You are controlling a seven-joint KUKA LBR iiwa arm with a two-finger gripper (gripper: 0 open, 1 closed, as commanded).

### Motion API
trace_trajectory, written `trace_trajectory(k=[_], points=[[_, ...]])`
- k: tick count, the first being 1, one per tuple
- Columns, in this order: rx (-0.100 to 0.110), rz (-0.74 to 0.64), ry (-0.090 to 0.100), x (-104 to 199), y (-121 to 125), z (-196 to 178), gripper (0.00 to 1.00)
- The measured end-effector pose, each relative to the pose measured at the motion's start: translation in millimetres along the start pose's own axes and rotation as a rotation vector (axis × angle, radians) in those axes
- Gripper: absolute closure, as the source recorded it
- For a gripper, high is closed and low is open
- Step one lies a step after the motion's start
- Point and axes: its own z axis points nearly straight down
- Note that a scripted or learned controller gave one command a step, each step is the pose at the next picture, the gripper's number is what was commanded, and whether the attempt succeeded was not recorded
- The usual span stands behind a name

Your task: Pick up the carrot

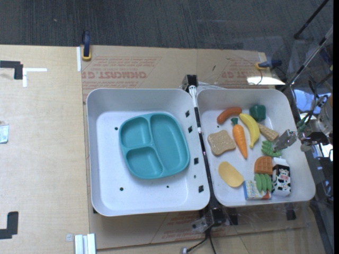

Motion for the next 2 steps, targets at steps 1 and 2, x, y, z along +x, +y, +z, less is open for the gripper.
trace_trajectory(k=[1, 2], points=[[0.004, 0.271, 0.003, 101, -15, 80, 0.0], [-0.003, 0.229, 0.001, 98, 48, 121, 0.0]])
